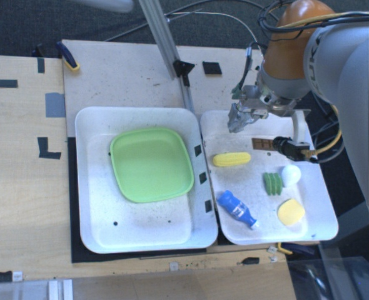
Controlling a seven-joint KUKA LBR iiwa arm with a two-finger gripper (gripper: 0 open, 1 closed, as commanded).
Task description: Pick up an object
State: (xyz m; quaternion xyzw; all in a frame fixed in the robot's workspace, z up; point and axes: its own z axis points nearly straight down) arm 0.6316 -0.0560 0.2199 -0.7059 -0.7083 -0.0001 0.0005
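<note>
A: Tabletop (22, 186) of pale wood, seen from above at a slant, carrying two shallow white bins side by side on a dark mat.

B: What lies in the left bin (90, 230)?

A: A light green square plate (152, 164) with rounded corners, lying flat near the middle of the bin floor.

B: And the right bin (325, 220)?

A: Several small things, all apart from one another. A yellow corn cob (231, 160) lies crosswise near the bin's left wall. Below it, toward the near edge, a blue bottle (237, 209) lies on its side at an angle. To the right sits a small green ridged piece (272, 183), with a white ball (291, 175) just beside it. A yellow rounded object (291, 212) rests near the front right corner. A small brown block (262, 144) sits toward the back.

B: Where is the arm?

A: The grey arm (341, 67), with its orange band (294, 39), reaches in from the right. Its pincer (237, 122) hangs over the back left part of the right bin, above the corn cob and apart from it.

B: Is the pincer gripping anything?

A: Nothing shows between its fingers, and none of the objects touches it. Whether the fingers are spread or pressed together cannot be told from this angle.

B: Anything else on the tabletop?

A: A slanted metal pole (162, 33) crosses behind the bins, and strips of dark tape (47, 147) mark the wood at the left.
</note>
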